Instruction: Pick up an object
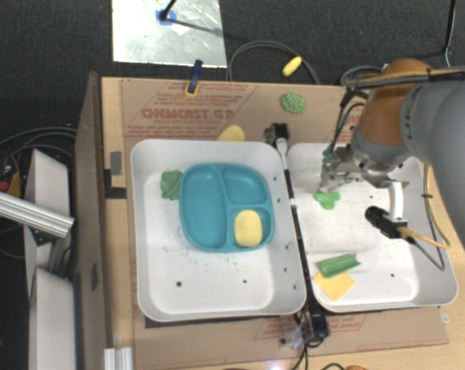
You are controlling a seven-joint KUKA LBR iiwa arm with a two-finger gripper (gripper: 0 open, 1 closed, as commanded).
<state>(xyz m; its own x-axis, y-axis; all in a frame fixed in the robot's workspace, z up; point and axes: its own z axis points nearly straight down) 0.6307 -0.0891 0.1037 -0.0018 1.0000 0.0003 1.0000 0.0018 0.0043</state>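
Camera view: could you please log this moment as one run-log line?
gripper: low in right bin | above small green piece | nothing visibly held | blue tray: left bin

Dark carpet (39, 45) covers the floor across the upper left of the frame, with a shiny metal sheet (169, 20) lying on it near the top centre. A brown cardboard sheet (182, 108) printed with red lettering covers the bench in the middle. Black cables (16, 141) trail along the left edge beside a ridged aluminium bar (28, 213).
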